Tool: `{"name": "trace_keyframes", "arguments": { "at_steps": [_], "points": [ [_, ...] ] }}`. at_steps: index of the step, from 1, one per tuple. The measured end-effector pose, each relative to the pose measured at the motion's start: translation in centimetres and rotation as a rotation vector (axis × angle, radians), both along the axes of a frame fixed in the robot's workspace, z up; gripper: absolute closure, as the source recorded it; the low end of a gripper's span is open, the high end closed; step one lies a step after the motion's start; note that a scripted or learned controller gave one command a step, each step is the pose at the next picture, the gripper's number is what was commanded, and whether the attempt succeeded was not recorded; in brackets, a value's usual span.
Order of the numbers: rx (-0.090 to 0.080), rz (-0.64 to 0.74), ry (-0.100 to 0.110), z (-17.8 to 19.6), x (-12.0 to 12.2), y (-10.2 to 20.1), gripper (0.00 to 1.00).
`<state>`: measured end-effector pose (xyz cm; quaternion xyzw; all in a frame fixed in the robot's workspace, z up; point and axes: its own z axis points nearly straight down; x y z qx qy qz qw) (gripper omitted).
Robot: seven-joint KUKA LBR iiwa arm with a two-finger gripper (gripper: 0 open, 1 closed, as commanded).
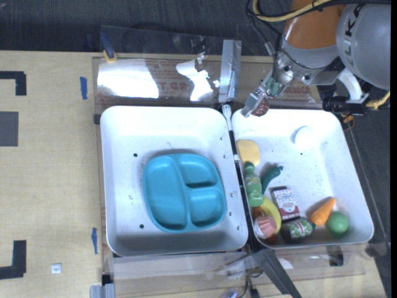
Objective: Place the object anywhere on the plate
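Grey arm (366, 30), orange band, yellow-black cables, slim metallic end effector (255, 104)

Plate (184, 192) — blue, rounded-rectangular, three compartments: one long on the left, two smaller on the right. Lies flat, tilted slightly in plan, near the middle of the left bin (118, 129). Object (261, 108) — small, dark reddish, blurred; seen at the gripper (254, 104) tip, above the right bin's (356, 185) back-left corner.
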<state>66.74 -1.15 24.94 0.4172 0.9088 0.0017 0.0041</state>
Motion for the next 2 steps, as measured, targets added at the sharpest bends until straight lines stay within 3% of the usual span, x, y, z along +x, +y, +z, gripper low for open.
{"name": "trace_keyframes", "arguments": {
  "at_steps": [1, 2],
  "points": [
    [-0.002, 0.119, -0.004, 18.5, -1.9, -3.0, 1.0],
    [0.002, 0.172, 0.005, 16.8, -9.2, 7.8, 1.0]
  ]
}}
